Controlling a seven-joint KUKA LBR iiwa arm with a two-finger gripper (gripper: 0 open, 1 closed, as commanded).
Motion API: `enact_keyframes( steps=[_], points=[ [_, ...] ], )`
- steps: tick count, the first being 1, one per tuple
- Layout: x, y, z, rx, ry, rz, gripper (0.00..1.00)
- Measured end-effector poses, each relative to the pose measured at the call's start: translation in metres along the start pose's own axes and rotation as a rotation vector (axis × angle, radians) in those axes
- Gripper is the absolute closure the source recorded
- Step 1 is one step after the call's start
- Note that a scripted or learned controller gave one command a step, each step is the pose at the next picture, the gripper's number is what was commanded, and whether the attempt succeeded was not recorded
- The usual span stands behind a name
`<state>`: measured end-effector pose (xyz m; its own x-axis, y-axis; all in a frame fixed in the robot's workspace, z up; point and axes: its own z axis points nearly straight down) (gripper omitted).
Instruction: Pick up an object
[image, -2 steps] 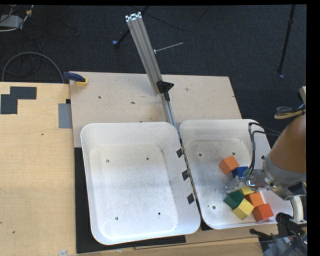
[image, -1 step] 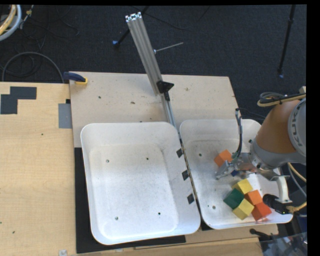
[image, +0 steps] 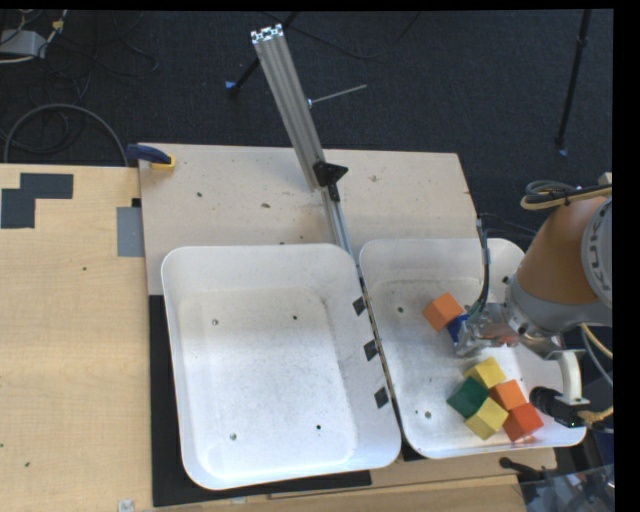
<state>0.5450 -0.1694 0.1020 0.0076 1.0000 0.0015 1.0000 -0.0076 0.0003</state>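
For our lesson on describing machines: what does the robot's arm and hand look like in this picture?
The arm is bulky and rounded, with a broad orange band over a grey wrist section. A dark cable curves down beside it. The hand is small, metallic grey, with a touch of blue at its tip.

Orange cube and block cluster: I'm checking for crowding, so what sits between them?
In the camera view, the claw sits between the orange cube and the cluster.

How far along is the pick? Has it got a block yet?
Done: the arm has reached into the right bin, and the claw sits low beside the orange block. In hand: nothing visibly lifted; I can't tell whether it grips anything. Left: the grasp and lift. The block cluster lies on the bin floor.
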Motion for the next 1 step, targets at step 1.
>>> enact_keyframes(
  steps=[1],
  points=[
    [-0.0002, -0.0003, 0.0007, 0.0, 0.0, 0.004, 0.0]
  ],
)
